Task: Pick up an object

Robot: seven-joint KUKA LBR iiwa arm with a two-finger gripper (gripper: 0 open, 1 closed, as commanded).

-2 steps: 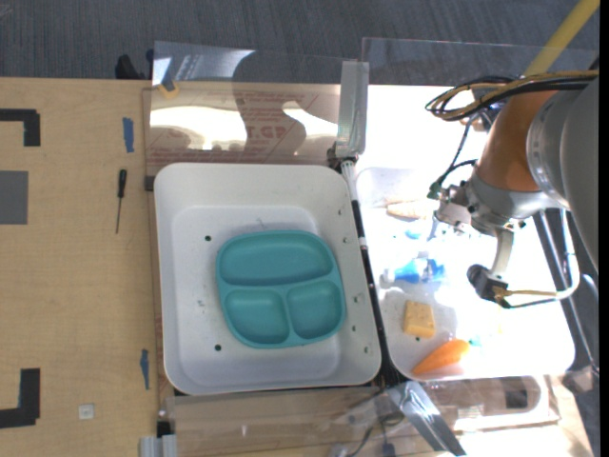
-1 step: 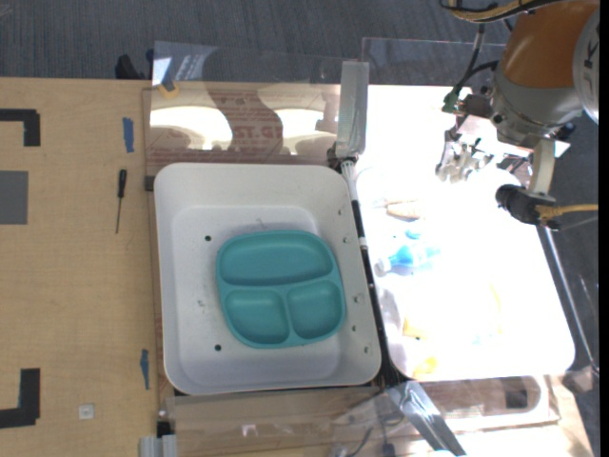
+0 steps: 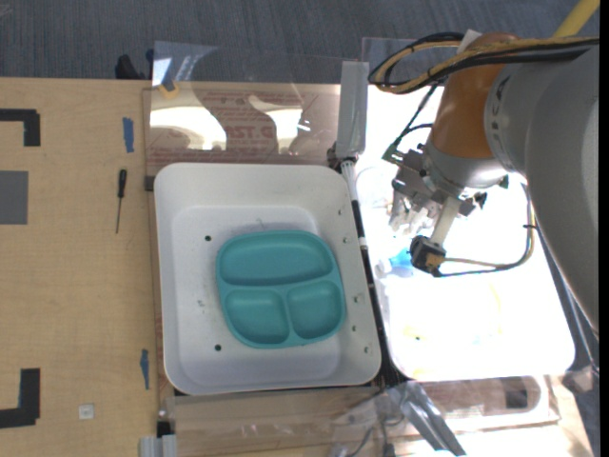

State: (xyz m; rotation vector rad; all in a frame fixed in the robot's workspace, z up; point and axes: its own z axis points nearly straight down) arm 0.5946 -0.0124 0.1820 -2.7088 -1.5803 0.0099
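The grey two-finger gripper (image 3: 407,219) hangs low in the overexposed right white bin (image 3: 533,350); its grasp I cannot tell. Glare may hide the small blue object (image 3: 400,263) just below, risking a miss.

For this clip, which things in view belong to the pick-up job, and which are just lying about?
Part of the job:
- two-finger gripper over the overexposed right white bin
- small blue object in that bin
- teal three-compartment plastic tray in the left white bin

Lying about:
- black screwdriver on the wooden board
- blue tape strips
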